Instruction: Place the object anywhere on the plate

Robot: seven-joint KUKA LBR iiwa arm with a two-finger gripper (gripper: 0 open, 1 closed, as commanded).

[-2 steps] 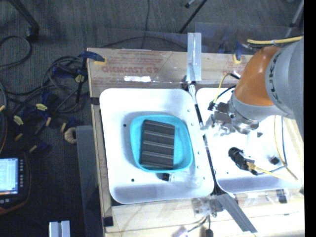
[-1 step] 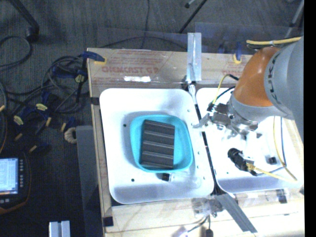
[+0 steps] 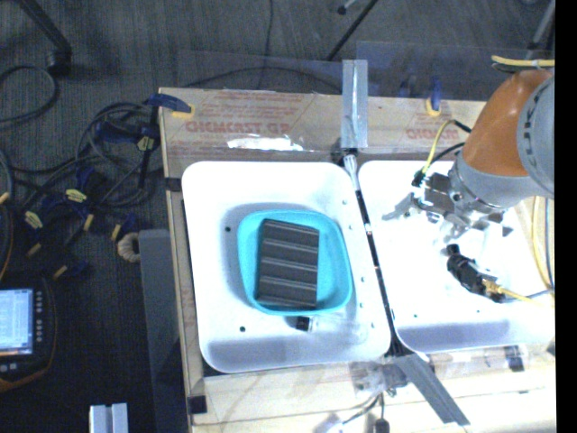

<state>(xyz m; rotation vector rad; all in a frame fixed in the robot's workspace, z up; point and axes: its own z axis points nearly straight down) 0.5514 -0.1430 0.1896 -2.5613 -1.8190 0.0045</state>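
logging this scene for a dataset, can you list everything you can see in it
left bin: 1, white, view's left side of the bench
right bin: 1, white, beside it on the view's right
plate: 1, light blue, inside left bin
block: 1, dark grey, ribbed, lying on the plate
small object: 1, black, in left bin at the plate's near edge
cables: several, dark, on the floor at view's left
arm: 1, grey with orange band, over right bin
hand: 1, grey, above right bin
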